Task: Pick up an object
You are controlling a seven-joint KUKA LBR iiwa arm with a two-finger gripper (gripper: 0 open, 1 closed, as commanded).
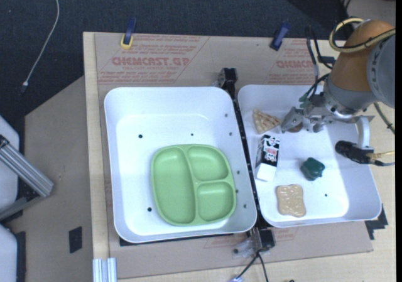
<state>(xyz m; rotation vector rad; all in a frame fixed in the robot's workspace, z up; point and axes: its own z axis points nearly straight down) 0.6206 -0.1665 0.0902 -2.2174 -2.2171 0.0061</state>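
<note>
Two white bins side by side on the desk [188,61]. Landmark: the right bin [358,208].

Inside the right bin, four small things:
- near its left wall, a black-and-white carton [269,156] lying flat
- toward its near edge, a tan cracker [291,200]
- toward its middle, right of the carton, a dark green lump [312,168]
- at its far left, a tan wedge [265,119]

Above the far part of the right bin, the hand [306,120], close beside the wedge, nothing seen between its fingers. Cannot tell how far open: fingers too small and blurred. Grey arm with orange band [352,67] reaching over the right bin's far right corner.

Left of the right bin, the left bin [125,117], holding a green divided plate [192,183].
</note>
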